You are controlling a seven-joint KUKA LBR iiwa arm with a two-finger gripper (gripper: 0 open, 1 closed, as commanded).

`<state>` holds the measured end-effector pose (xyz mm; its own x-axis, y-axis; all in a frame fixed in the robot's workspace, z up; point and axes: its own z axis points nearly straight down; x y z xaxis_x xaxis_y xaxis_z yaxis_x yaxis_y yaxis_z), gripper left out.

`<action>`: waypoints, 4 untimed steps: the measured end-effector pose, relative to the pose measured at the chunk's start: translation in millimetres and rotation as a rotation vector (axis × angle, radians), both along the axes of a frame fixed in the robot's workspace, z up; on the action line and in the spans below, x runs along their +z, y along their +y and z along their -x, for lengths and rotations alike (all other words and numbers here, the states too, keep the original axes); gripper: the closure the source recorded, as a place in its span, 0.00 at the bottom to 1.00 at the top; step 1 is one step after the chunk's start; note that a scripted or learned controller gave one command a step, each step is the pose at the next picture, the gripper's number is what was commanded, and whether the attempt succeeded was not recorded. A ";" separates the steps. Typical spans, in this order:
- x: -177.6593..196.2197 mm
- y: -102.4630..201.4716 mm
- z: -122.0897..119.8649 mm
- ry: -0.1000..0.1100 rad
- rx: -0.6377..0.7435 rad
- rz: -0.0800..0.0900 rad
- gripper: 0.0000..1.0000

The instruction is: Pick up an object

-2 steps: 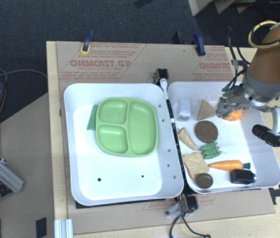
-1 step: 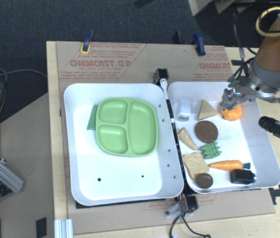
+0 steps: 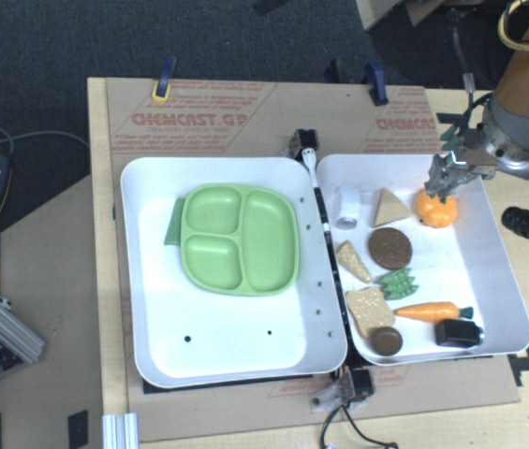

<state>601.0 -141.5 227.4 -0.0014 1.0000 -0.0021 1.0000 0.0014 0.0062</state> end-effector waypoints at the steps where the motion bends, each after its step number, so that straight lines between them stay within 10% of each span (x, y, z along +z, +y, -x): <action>1: 9.8 56.5 -2.1 0.002 0.005 -0.002 1.00; 4: 5.5 190.7 -5.2 0.005 0.001 -0.003 1.00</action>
<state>606.2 49.2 232.9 -0.0025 1.0000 0.0008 1.0000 0.0025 0.0010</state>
